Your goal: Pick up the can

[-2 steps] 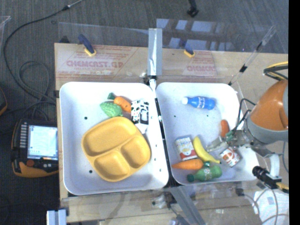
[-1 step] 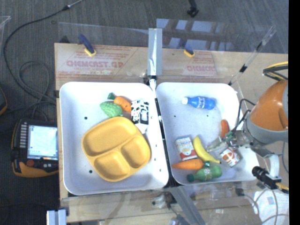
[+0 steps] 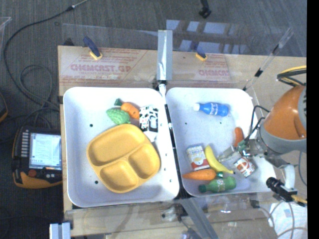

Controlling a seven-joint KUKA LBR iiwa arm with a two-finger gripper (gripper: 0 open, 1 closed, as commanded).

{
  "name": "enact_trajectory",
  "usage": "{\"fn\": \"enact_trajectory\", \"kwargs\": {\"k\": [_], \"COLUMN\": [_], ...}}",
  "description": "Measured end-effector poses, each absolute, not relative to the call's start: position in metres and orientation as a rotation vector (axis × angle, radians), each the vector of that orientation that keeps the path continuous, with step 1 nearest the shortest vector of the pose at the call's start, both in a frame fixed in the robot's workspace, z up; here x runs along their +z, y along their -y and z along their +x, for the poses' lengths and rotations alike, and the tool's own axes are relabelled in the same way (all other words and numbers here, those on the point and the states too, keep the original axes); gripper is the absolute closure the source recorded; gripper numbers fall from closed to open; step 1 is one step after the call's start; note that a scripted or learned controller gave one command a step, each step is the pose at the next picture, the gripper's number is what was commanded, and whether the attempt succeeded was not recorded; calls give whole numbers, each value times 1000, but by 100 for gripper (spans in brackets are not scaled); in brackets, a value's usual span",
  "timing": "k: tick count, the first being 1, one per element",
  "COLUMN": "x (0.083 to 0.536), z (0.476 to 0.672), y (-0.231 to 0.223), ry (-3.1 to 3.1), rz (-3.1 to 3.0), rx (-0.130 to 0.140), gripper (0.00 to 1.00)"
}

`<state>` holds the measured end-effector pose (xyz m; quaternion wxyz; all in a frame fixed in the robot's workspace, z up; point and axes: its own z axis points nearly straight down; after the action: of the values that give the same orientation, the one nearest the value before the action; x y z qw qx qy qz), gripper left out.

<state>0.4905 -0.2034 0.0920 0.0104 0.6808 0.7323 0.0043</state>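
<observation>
The can [image 3: 244, 167], red and white and lying tilted, rests near the front right corner of the right bin [image 3: 212, 96]. My gripper [image 3: 236, 152] reaches in from the right and hangs just above and to the left of the can, close to it or touching it. The grey wrist and orange band [image 3: 286, 121] stand over the bin's right wall. I see nothing lifted off the bin floor.
Beside the can lie a banana [image 3: 216, 160], a red and white carton [image 3: 196, 157], a carrot [image 3: 199, 175], a green bottle [image 3: 218, 184] and a red sausage [image 3: 239, 135]. A blue bottle [image 3: 213, 108] lies at the back. The left bin [image 3: 79, 103] holds a yellow divided plate [image 3: 123, 156].
</observation>
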Motion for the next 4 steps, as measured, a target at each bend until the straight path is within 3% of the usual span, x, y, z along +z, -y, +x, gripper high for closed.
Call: {"fn": "enact_trajectory", "kwargs": {"k": [3, 4], "x": [93, 101], "z": [491, 491], "y": [208, 209], "ry": [-2313, -2310], "rz": [2102, 2099], "rx": [16, 14], "gripper": [0, 100]}}
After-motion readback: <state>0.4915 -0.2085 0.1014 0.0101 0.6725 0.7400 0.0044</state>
